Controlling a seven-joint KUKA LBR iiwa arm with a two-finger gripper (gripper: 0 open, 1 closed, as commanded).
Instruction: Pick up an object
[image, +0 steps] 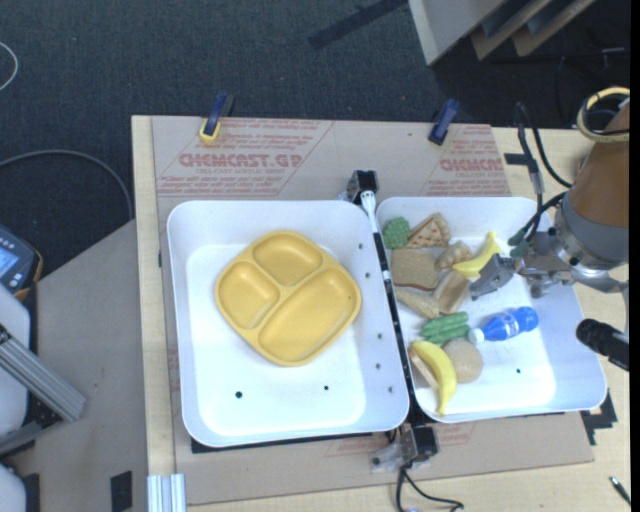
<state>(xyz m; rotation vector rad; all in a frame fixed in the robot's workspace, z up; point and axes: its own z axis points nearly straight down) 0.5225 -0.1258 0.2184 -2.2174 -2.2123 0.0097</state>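
Note:
The right bin (570, 395) holds several toy foods. Among them are a blue bottle (505, 325), a banana (438, 372), a green pod (444, 327), a brown bread slice (412, 268), a triangular sandwich (430, 232) and a small yellow piece (476, 258). My gripper (512, 282) hangs over the bin's middle, just above the blue bottle and right of the yellow piece. Its fingers (487, 281) stand open with nothing between them.
The left bin (190, 300) holds a yellow divided plate (288, 296). A round tan piece (464, 361) lies beside the banana, and a green lump (396, 233) sits at the right bin's far left corner. Clamps (212, 118) grip the board's far edge.

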